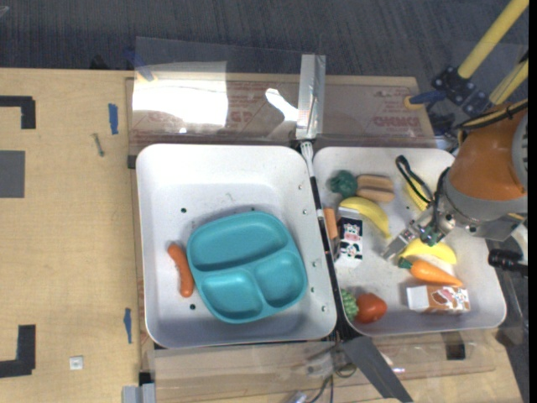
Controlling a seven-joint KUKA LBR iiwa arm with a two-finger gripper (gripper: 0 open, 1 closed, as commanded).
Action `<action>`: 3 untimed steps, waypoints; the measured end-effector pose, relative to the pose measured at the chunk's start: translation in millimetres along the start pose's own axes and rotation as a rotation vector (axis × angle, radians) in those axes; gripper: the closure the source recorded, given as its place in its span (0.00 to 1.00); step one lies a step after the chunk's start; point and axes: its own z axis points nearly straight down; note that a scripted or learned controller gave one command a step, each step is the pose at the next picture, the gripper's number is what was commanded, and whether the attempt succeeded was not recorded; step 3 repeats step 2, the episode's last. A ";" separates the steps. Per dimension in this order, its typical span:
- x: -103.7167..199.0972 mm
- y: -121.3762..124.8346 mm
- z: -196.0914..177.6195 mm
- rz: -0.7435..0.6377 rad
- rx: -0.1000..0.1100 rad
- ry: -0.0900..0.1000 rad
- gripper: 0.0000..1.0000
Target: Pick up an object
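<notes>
**Arm low over the right bin, grasp not yet shown**

A pale wooden tabletop [59, 225] under a dark ribbed floor carries two shallow white plastic bins side by side. The grey arm with its orange band reaches into the right-hand white bin [495, 309], and the tool [417, 240] sits low among the toy food there. Whether it is spread or pressed together cannot be told from this slant, and nothing is plainly seen pinched in it.

The step in hand looks like the descent onto a target. Just beside the tool lie a yellow plastic banana-like piece [430, 250] and an orange toy carrot [436, 272]; either may be the object meant. The next move calls for closing squarely on one item without nudging its touching neighbour, then lifting straight up.

Further from the tool, in the same bin, lie a second yellow banana [369, 212], a small black-and-white carton [350, 240], a red tomato-like toy [369, 307] and an orange juice box [436, 299]. Well away, the left white bin [168, 175] holds a teal divided plate [245, 264] and an orange sausage-shaped toy [181, 269] beside it.
</notes>
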 end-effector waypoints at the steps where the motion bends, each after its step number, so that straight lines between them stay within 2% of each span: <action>1: -1.9 4.2 -12.9 -0.003 -0.009 -0.009 1.00; 2: -1.4 3.8 -11.7 -0.003 -0.007 -0.007 0.00; 3: -1.4 3.8 -11.7 -0.003 -0.007 -0.007 0.00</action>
